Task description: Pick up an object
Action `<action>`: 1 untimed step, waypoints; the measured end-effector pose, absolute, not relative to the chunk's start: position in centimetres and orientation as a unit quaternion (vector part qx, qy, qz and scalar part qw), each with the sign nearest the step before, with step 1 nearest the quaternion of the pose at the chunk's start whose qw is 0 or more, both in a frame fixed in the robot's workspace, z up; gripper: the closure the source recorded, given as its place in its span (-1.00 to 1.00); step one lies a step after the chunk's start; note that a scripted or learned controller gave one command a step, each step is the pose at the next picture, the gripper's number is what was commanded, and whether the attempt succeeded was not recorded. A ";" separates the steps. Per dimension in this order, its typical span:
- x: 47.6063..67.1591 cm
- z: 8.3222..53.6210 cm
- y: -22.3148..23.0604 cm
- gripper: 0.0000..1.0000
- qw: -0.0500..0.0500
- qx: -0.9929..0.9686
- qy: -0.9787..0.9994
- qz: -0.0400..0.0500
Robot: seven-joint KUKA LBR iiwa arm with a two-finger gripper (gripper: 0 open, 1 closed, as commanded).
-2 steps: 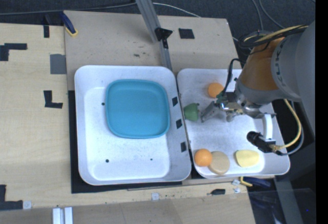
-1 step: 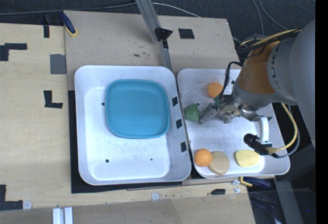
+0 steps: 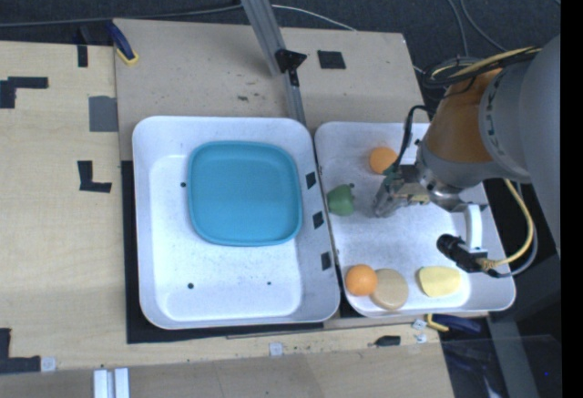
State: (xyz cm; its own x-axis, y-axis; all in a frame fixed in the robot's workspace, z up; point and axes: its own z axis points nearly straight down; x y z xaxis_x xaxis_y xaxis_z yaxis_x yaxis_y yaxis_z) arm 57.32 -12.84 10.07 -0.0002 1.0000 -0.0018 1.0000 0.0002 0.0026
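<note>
In the right bin [image 3: 401,246] my gripper [image 3: 387,201] hangs low near the bin's middle, its fingers pointing left. A green object [image 3: 342,199] lies just left of it, by the bin's left wall, a short gap away. An orange ball [image 3: 383,159] sits just above the gripper, near the back. Along the front edge lie another orange ball [image 3: 362,280], a beige round piece [image 3: 391,289] and a yellow object [image 3: 439,280]. Nothing shows between the fingers.
The left bin [image 3: 155,232] holds a blue square plate [image 3: 244,192]. A grey metal pole [image 3: 266,23] slants up from between the bins at the back. Cables trail around the arm at the right.
</note>
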 end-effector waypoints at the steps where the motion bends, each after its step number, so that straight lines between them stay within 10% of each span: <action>1: 58.1 15.9 -13.2 1.00 0.002 0.707 0.707 0.001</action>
